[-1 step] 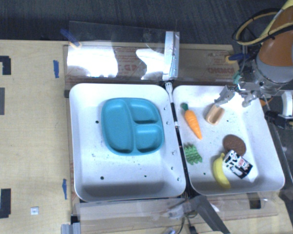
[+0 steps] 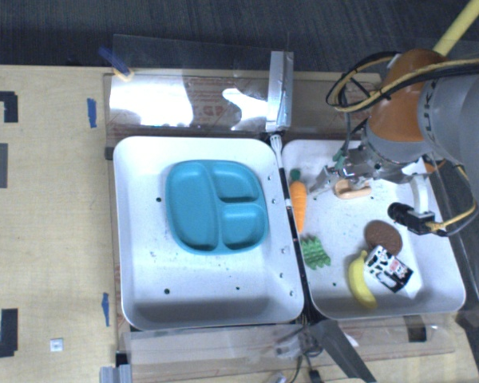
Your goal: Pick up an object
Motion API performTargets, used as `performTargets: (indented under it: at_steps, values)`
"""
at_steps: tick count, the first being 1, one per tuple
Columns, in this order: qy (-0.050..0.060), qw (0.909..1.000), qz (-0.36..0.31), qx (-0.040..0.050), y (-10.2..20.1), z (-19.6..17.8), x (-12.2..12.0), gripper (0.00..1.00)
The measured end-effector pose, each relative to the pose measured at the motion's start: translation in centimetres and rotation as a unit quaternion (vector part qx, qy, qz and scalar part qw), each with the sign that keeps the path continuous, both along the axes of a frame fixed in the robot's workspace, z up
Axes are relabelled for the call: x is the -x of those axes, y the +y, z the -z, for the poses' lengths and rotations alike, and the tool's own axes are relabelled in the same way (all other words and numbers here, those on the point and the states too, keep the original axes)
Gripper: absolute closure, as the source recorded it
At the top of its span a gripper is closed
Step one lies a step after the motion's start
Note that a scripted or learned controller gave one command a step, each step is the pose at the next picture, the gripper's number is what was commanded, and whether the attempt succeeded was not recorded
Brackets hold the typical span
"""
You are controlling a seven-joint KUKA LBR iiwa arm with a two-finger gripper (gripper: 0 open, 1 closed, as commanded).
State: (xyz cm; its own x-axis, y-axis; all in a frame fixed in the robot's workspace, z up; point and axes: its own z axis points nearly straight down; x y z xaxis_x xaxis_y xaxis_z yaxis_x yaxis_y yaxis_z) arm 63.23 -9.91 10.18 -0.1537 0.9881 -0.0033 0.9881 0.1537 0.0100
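Gripper (image 2: 341,174) over tan piece (image 2: 353,188); jaws' state cannot tell. Carrot (image 2: 298,204) likely light, rigid: grip mid-body.

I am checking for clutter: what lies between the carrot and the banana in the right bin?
In the camera view, a green leafy toy lies between the carrot and the banana, on the floor of the right bin.
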Motion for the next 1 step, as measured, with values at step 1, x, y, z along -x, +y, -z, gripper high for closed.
performTargets:
  at_steps: [1]
  values:
    - [-0.005,0.9994,0.035,0.0013,-6.61,0.84,-1.07,0.00]
